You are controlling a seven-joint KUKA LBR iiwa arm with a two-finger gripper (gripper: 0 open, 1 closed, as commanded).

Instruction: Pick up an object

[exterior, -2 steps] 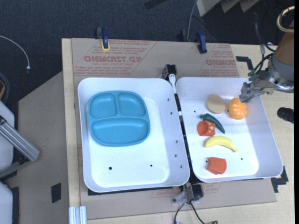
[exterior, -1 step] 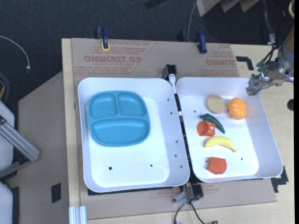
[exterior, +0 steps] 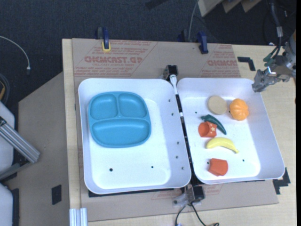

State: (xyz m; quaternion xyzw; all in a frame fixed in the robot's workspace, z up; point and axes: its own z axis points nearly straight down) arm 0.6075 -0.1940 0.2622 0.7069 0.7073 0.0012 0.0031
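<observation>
My pincer point(exterior: 261, 81) hung at the far right corner of the right bin point(exterior: 263, 140), just over its rim, and from that slant I could not tell how wide it stood or whether anything was in it (too small and blurred to judge). My arm came in from the right edge, the wrist angled down and leftward toward that corner. Nearest to me lay one orange fruit point(exterior: 239, 109), touching or nearly touching one pale round biscuit-like piece point(exterior: 217, 105) to its left. Below those lay one red pepper with a green stem point(exterior: 209, 126), then one yellow banana point(exterior: 222, 144) just beside it, then one red block point(exterior: 217, 166) nearer the front wall: five pieces in that bin, each well apart from my pincer. The left bin point(exterior: 127, 178) held one blue divided tray point(exterior: 120, 119) with three compartments.
</observation>
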